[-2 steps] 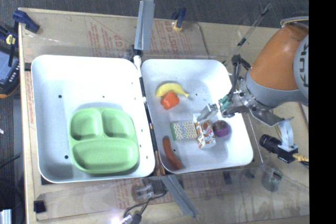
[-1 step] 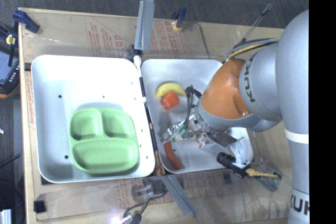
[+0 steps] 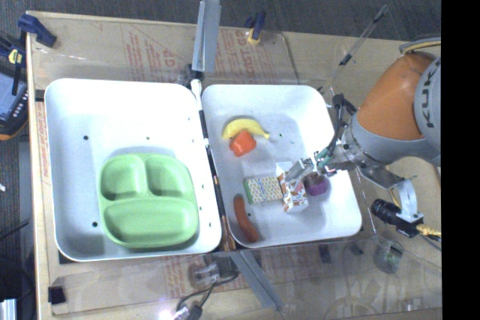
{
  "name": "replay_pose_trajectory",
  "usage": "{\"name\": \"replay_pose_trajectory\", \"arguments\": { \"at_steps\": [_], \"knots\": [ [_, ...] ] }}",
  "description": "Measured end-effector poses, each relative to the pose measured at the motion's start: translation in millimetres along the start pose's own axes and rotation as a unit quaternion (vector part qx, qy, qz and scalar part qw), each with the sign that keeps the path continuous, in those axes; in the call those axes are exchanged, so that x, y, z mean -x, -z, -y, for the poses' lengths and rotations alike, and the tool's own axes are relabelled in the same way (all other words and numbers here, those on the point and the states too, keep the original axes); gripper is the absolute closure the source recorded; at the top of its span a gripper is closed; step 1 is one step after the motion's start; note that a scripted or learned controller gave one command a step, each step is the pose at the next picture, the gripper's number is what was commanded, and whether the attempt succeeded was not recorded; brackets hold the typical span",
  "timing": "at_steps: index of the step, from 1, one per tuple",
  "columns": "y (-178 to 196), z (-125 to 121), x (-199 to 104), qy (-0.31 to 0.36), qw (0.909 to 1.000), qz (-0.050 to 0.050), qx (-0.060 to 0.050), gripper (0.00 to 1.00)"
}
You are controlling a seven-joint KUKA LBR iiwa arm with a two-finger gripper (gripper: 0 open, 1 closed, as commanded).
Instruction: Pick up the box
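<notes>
Camera view: both white bins side by side on the bench [image 3: 112,49], seen from above at a slant.
Left bin [image 3: 67,116]: holds a green divided tray [image 3: 148,201] with three compartments, lying toward its near side.
Right bin [image 3: 300,97]: holds all the small items listed below.
Arm [image 3: 397,109]: grey with an orange band, reaching in from the right over the right bin's edge.
Gripper [image 3: 298,174]: low in the right bin, directly over the small box; whether its fingers are open or closed cannot be told.
Patterned box [image 3: 262,189]: flat, green and speckled, at the bin's middle, just left of the small box.
Small box [image 3: 295,197]: white with red markings, standing tilted under the gripper, touching or nearly touching the patterned box.
Banana [image 3: 246,128]: yellow, at the far side of the bin.
Sausage [image 3: 245,219]: reddish brown, near the front left corner.
Orange piece [image 3: 241,143]: just below the banana, touching it.
Purple item [image 3: 317,186]: round, just right of the small box, beside the gripper.
</notes>
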State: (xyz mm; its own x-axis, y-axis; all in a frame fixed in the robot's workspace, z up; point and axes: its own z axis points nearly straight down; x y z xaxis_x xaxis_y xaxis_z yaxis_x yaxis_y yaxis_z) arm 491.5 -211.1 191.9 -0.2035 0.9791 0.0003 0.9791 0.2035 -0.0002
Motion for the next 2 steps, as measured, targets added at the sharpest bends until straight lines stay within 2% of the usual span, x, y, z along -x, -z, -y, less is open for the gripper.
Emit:
{"name": "replay_pose_trajectory", "arguments": {
  "at_steps": [1,2],
  "knots": [
    [-54,-58,-87,0.113,0.9936,-0.001,-0.002,0.0],
    [-60,-8,-88,0.135,0.9908,-0.001,-0.001,0.0]
  ]
}}
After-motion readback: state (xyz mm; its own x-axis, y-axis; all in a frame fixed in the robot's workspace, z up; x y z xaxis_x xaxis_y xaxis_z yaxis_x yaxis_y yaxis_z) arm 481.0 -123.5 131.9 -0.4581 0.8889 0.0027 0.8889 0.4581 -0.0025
